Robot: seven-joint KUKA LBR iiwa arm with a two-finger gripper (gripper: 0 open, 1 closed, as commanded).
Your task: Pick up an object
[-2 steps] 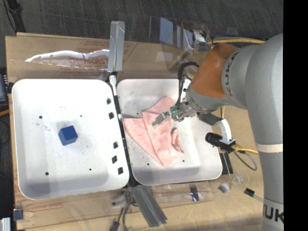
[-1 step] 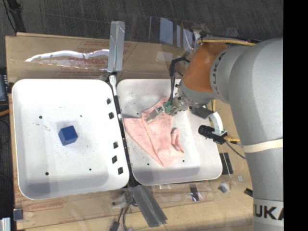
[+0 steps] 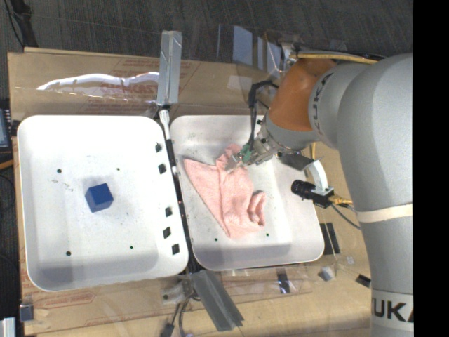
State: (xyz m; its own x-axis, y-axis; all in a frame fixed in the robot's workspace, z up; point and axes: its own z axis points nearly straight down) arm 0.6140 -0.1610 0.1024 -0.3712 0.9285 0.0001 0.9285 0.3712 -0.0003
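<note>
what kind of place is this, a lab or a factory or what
Most likely a robot grasping lab bench: a KUKA arm reaches over two shallow white bins on cardboard, holding test items, a blue cube and a pink cloth, with its gripper at the cloth.

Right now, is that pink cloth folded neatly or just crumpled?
Crumpled. The pink cloth lies rumpled and creased in the right bin, one corner bunched up beneath the claw.

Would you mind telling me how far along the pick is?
Done: the gripper has reached the right bin and sits at the upper edge of the pink cloth. In hand: nothing visibly lifted; the cloth lies in the bin. Left: grasping and raising it. The blue cube sits untouched in the left bin.
</note>
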